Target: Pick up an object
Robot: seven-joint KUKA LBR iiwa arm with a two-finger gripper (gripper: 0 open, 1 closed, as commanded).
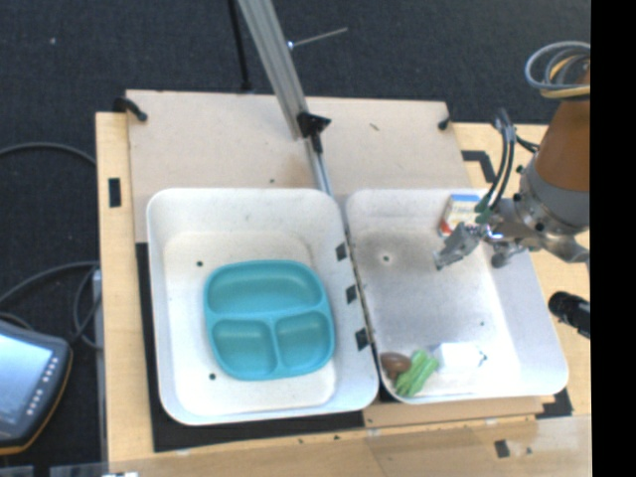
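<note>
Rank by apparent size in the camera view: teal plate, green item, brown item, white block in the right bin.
1. teal plate, by far
2. white block and green item: too similar to rank
3. brown item, partly hidden

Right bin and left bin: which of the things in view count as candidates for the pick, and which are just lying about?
Belonging to the job:
- end effector, over the right bin
- green object, near edge of that bin
- brown object, beside the green one
- white object, same edge
- small box, far side

Lying about:
- teal divided tray in the left bin
- metal pole
</note>
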